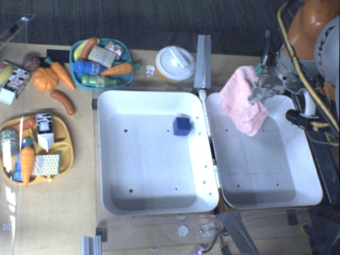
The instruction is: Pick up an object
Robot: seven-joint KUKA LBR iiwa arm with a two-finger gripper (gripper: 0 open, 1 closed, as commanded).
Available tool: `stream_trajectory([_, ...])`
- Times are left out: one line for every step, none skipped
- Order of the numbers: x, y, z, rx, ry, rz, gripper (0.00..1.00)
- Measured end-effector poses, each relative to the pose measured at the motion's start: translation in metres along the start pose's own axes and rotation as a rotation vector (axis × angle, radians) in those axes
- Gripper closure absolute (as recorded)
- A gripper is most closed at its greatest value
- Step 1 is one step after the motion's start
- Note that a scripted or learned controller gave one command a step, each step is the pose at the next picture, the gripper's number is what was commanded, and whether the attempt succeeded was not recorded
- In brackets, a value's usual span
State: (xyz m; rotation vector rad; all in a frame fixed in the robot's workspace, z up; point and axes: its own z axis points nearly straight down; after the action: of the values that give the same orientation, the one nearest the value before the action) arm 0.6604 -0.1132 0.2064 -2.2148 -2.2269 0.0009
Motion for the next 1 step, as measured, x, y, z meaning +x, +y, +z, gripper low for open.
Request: stream_trajectory([-0.0441, 0.0075, 0.0988, 0.001, -0.003, 0.053, 0.00])
